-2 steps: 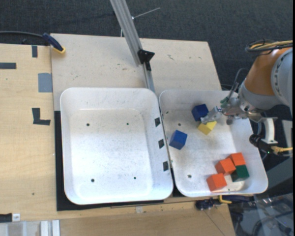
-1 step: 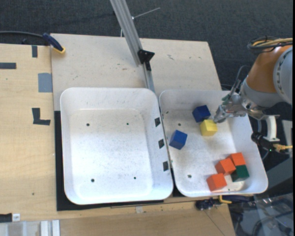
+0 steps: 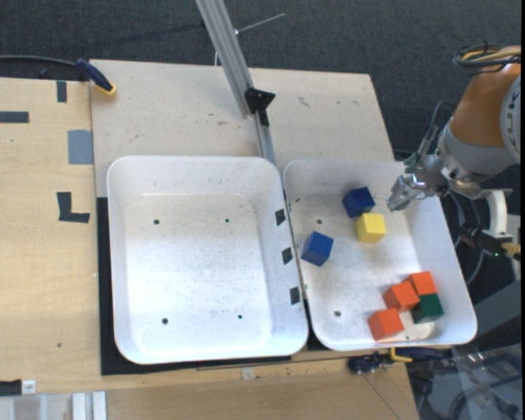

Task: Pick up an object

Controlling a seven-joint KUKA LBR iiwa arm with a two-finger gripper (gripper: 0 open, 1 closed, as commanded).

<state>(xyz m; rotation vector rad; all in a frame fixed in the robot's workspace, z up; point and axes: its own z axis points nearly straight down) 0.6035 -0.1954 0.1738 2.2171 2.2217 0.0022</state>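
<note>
- While nothing is lifted yet, yellow cube [image 3: 371, 227] sits on the floor of the right bin [image 3: 446, 234], closest to the hand [image 3: 404, 192].
- Hand hangs just up-right of it, apart, carrying nothing visible; can't tell if it's released or clenched.
- Blue cubes [image 3: 358, 201] and [image 3: 317, 248] lie nearby.
- Orange blocks [image 3: 401, 296] and a green block [image 3: 430, 307] cluster at the near corner.
- Left bin [image 3: 122, 234] sits alongside on the counter [image 3: 35, 261].
- Judgement: grasp and lift both remain.
</note>
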